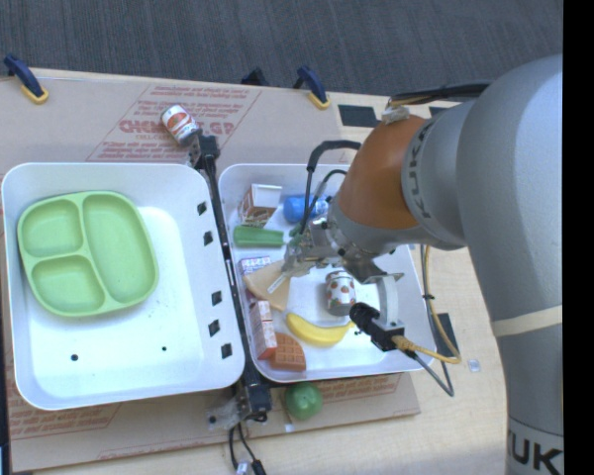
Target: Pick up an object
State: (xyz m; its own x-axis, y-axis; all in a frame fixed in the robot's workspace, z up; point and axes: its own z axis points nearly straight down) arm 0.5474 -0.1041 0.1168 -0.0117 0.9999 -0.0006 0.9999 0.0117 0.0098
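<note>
The arm reaches in from the right of the frame and holds the tool low over the right bin, at centre frame. The wrist blocks the tool's working end; whether it is spread or pressed together cannot be told. No object is visibly held.

Step in hand: approach and descent, by judgement. The candidate objects all lie in the right bin: a banana at lower centre, a small patterned ball just above it, a green piece and a blue piece toward the upper part, and boxed items along the left wall. The left bin carries a green divided tray.

Next move calls for settling on one object, closing on it, then lifting straight up clear of its neighbours.
</note>
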